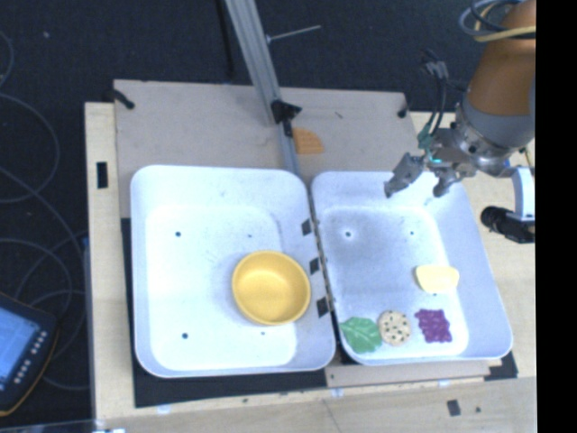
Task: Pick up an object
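Two white bins (158, 242): one yellow bowl (270, 287) sits in the nine-o'clock bin; the three-o'clock bin holds one yellow piece (436, 278), one green leaf (361, 333), one cookie (394, 327), one purple bunch (435, 325).

Gripper (421, 178) above far edge of right shallow white plastic bin (469, 233). In that bin, nearer camera than gripper: pale yellow foam wedge (436, 279), then row of green leaf-shaped toy (361, 334), round speckled cookie toy (393, 327), purple grape-cluster toy (435, 325). Round yellow plastic bowl (270, 287) in left shallow white plastic bin (162, 242), left of gripper.
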You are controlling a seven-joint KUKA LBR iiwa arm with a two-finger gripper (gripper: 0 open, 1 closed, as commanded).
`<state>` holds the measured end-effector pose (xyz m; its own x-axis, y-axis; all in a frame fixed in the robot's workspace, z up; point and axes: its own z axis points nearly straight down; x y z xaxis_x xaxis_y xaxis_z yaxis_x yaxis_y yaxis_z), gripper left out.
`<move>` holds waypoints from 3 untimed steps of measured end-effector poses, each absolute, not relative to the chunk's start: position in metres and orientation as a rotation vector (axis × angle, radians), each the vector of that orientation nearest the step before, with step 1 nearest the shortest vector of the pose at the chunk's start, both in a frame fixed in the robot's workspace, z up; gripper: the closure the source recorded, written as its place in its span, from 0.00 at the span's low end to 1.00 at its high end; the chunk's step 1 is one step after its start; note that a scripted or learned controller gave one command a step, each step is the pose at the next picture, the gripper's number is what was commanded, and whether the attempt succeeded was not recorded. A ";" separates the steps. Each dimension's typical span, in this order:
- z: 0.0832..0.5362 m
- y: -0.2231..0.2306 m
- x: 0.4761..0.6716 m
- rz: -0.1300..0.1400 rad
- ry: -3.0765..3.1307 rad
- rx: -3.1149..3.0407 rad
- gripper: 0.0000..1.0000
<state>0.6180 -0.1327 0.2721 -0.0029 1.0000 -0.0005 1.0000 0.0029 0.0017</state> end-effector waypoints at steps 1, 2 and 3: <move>0.272 -0.133 0.618 0.001 2.224 2.217 0.00; 0.211 -0.127 0.617 -0.007 2.224 2.223 0.00; 0.149 -0.124 0.619 -0.007 2.222 2.225 0.00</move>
